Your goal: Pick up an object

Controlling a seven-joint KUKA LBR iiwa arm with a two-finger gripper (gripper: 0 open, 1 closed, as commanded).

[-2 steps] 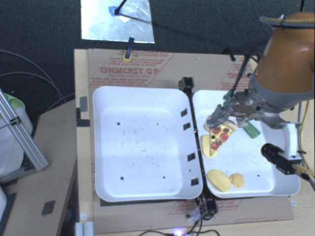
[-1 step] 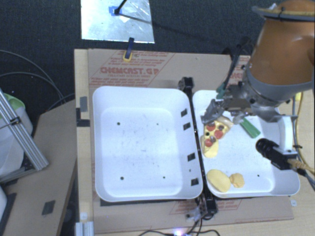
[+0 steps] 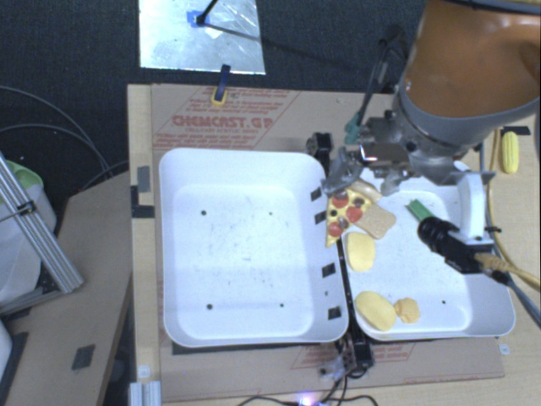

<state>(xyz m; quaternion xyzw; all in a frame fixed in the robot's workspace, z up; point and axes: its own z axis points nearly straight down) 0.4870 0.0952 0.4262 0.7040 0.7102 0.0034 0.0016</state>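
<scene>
One pizza slice lies just at six o'clock of the gripper, its long axis running one-to-seven; how wide the gripper stands I cannot tell.

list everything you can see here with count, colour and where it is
left bin: 1, white, on the board
right bin: 1, white, beside the left bin
pizza slice: 1, yellow with red spots, right bin, far left corner
tan slab: 1, tan, against the pizza slice's right side
pale oval: 1, pale yellow, right bin, by its left wall
yellow lump: 1, yellow, right bin, near edge
orange lump: 1, orange-yellow, right beside the yellow lump
green piece: 1, green, right bin, far side
board: 1, brown with red print, under both bins
shiny sheet: 1, silver, beyond the bench
arm: 1, grey and orange, reaching in from the right
tool: 1, metal, just above the pizza slice
</scene>
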